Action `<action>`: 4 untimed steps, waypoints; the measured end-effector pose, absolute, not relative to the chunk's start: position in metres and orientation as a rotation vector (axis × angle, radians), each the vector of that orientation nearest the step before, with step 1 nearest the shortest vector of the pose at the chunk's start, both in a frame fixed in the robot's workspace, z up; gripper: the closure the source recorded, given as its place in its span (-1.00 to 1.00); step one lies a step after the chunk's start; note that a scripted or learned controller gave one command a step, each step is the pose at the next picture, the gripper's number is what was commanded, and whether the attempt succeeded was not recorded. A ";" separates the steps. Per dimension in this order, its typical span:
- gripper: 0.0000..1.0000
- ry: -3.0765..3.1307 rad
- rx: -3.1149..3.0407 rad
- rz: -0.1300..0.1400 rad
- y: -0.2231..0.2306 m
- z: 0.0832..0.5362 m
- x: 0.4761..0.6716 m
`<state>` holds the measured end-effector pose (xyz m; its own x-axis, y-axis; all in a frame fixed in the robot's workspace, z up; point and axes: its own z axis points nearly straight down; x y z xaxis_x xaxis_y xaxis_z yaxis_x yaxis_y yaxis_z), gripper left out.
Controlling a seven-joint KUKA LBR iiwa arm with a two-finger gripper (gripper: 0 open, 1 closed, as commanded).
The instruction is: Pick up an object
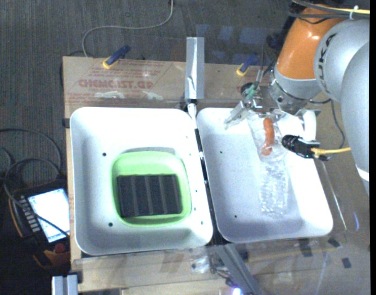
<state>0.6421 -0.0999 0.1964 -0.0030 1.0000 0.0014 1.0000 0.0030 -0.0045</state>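
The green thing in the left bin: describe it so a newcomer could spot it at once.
Start at the two white bins side by side and take the left bin, the one away from the arm. Near its middle, toward the front, lies the green tray, a rounded lime-green rim around a dark ribbed centre. Its bright colour sets it apart; the clear plastic bottle in the right bin is see-through.

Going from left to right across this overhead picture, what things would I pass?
Tablet on the floor → left white bin holding a green tray → right white bin → clear plastic bottle → grey and orange robot arm.
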 end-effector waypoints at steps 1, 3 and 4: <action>-1.00 -2.431 -1.986 0.005 -0.111 0.143 0.640; -1.00 -2.348 -2.087 -0.030 -0.192 0.091 0.636; 1.00 -2.348 -2.081 -0.035 -0.188 0.099 0.637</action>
